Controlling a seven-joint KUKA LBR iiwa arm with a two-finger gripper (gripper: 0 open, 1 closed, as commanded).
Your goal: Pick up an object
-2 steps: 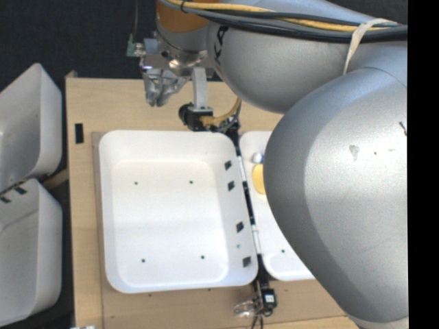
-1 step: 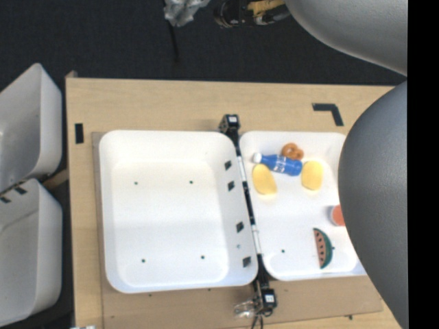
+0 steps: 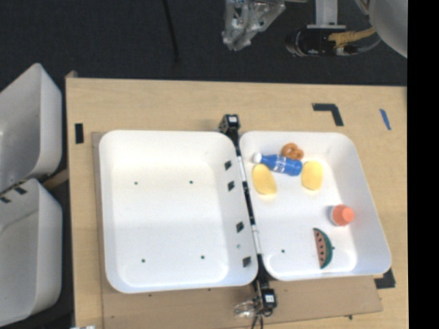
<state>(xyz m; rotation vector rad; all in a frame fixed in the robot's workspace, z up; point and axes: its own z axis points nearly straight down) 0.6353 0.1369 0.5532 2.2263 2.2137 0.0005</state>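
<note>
Hanging high above the far edge of the bench, the claw is well away from both bins; I cannot tell how it is set. The right bin holds a blue bottle, two yellow lemons, a small pretzel, an orange cup and a watermelon slice.

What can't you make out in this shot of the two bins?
- Gripper: small and blurred at the camera view's top; finger state unclear.
- Arm: cut off by the top edge.
- Pretzel: partly hidden behind the blue bottle.
- Watermelon slice: too small for detail.
</note>
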